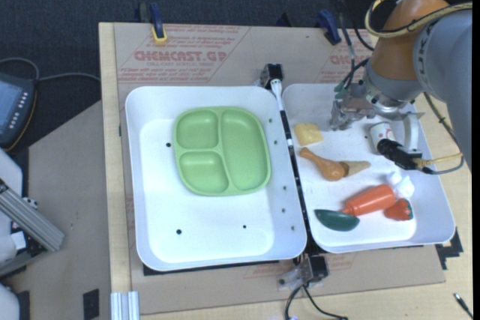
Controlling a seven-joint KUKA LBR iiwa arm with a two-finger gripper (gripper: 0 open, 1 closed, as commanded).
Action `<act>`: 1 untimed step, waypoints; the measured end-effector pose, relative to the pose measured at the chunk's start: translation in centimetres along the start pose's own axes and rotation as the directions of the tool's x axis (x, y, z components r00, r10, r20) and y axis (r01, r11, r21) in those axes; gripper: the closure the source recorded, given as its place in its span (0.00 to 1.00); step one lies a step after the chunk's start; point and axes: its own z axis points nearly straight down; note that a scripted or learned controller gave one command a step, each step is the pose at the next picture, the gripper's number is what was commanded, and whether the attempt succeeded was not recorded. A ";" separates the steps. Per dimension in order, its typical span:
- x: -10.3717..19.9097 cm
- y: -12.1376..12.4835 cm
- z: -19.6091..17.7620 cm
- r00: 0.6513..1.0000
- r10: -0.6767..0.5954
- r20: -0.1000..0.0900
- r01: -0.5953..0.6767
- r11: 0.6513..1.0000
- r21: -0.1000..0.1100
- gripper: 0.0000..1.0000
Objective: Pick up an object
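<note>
Cheese wedge (308, 134) beside gripper (343, 118)

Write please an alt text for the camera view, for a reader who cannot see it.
A grey robot arm reaches from the right, its tool low over the far part of the right bin, which holds a yellow piece, a tan wooden piece, an orange bottle and a dark green piece. The left bin holds a green divided plate.
</note>
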 end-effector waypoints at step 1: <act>0.2 0.4 -4.3 1.000 -0.002 -0.001 0.002 1.000 0.001 1.00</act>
